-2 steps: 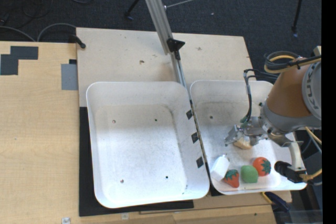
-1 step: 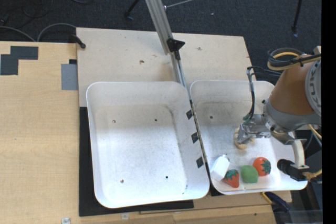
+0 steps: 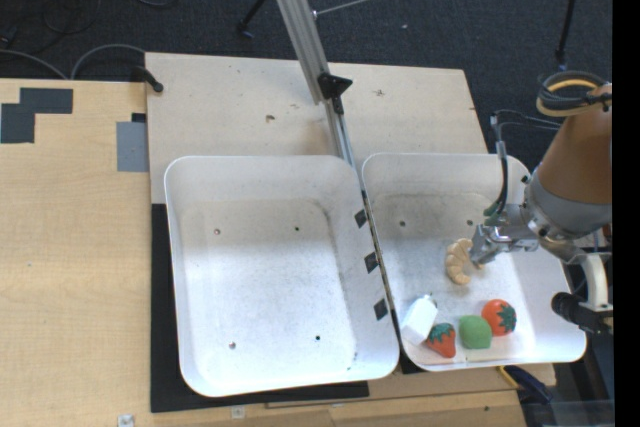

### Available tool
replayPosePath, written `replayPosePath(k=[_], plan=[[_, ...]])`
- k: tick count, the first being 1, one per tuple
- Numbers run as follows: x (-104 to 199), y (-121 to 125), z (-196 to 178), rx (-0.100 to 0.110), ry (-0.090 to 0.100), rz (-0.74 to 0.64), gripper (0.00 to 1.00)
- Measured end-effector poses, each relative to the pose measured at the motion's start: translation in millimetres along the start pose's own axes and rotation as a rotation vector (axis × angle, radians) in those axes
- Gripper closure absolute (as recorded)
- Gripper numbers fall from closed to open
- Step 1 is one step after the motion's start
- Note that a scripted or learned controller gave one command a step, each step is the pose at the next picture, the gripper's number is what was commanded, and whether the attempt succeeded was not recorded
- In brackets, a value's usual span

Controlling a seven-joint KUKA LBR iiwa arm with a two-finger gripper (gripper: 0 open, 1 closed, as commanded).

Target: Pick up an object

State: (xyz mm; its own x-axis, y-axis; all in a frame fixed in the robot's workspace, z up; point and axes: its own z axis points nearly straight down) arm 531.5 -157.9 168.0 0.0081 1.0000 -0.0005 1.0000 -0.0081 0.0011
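Touching the claw (image 3: pixel 484 248): beige object (image 3: pixel 458 263).

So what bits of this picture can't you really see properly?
- Gripper over the right white bin: too small and blurred to tell whether it touches the pale tan lumpy object.
- Small red object with a green top: too small to name, partly tucked behind the white block.
- Grey arm with orange band: cut off by the picture's right side.
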Motion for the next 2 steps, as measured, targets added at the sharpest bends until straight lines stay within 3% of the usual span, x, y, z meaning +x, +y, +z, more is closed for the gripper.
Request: replayPosePath(k=[1, 2], plan=[[-1, 1, -53, -0.002, 0.000, -0.009, 1.00], [39, 26, -52, 0.002, 0.002, -0.012, 1.00]])
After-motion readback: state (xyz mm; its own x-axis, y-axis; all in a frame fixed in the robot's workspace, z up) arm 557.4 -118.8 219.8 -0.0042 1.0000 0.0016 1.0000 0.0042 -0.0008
